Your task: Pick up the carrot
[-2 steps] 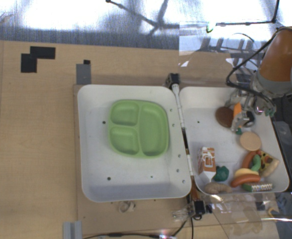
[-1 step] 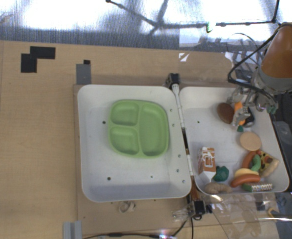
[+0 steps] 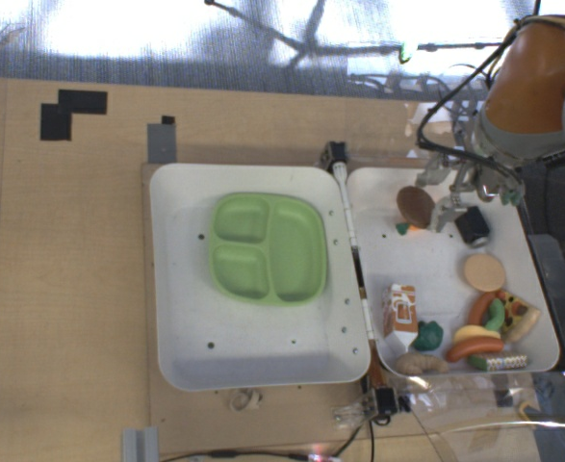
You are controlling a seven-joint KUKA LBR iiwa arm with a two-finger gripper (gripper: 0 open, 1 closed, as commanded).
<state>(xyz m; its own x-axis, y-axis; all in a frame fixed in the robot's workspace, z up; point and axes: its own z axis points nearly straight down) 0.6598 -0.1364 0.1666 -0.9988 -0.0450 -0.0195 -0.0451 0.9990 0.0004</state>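
One hand [image 3: 452,198] hangs over the far end of the right bin [image 3: 441,272]; whether it is clenched or released cannot be told; just to its left lies a brown oval piece [image 3: 415,205]; the carrot [image 3: 412,228], a small orange stub with a green tip, peeks out at that piece's near edge; a tan disc [image 3: 484,271] lies nearer the camera; the left bin [image 3: 166,287] holds a green divided plate [image 3: 268,246].
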